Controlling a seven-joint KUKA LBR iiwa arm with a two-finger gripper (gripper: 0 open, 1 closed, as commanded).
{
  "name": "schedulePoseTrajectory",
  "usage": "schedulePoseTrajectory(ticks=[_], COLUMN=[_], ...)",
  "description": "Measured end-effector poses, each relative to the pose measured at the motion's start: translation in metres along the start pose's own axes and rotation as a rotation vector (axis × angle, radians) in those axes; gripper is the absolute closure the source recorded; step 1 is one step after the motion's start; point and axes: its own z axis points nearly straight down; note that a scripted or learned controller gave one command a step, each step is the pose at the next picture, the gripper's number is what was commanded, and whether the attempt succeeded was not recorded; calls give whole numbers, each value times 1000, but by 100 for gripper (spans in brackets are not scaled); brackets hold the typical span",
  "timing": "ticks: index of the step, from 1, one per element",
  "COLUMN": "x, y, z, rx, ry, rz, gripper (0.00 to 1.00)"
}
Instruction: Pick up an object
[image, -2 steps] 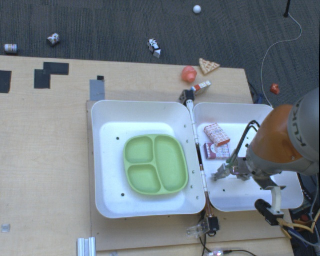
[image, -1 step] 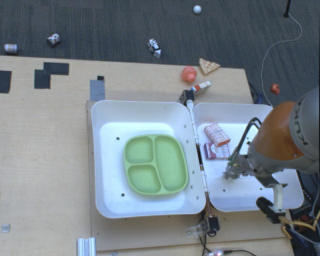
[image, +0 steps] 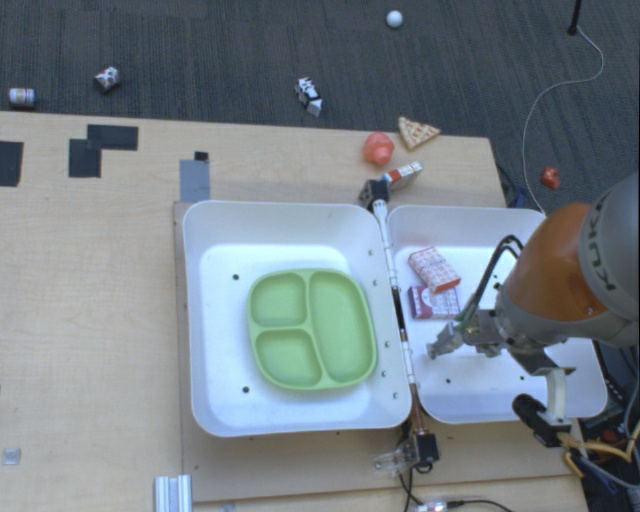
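Note:
In the right bin lies a small red-and-white patterned box, tilted, near the bin's back left. Just in front of it sits a flatter red-and-white packet. My gripper hangs low over the right bin's middle, just in front of and to the right of the packet. The grey arm with its orange band covers the bin's right side. I see nothing held in the gripper.
The left bin holds a green three-part plate. Behind the bins, on the bench, are a red ball, a toy pizza slice and a small red-tipped item. Cables hang at the front right.

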Motion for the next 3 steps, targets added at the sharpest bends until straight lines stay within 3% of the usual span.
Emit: schedulePoseTrajectory(ticks=[1, 2, 3], x=[5, 6, 6], y=[-3, 0, 0], z=[11, 0, 0], rx=[8, 1, 2], ry=[-1, 0, 0], rz=[3, 1, 0], gripper=[0, 100, 0])
